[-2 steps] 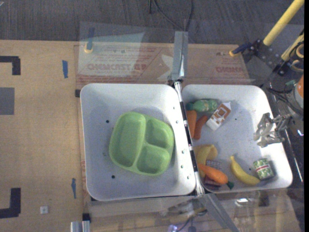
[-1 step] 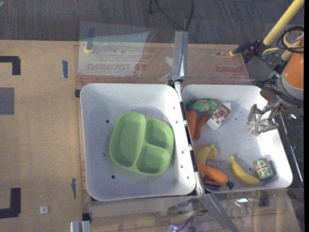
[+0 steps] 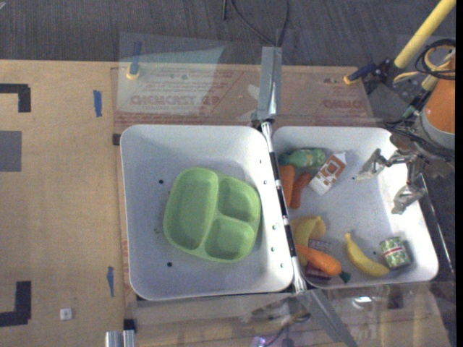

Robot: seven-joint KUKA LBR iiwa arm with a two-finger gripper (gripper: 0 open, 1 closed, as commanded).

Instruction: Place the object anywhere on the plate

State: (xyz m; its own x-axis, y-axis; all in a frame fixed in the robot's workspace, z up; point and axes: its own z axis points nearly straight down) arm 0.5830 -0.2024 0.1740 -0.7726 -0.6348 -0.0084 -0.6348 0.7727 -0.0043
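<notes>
A green divided plate lies in the left bin, with nothing on it. In the right bin lie several toy foods: a banana, a small green can, a white and orange carton, a carrot and a green vegetable. My gripper hovers over the right bin's upper right part, open, with nothing between its fingers. It stands right of the carton and above the banana and can.
More toys sit by the divider: a yellow piece and an orange carrot over a dark item. A yellow pole and cables stand at the top right. Tan bench surface lies to the left.
</notes>
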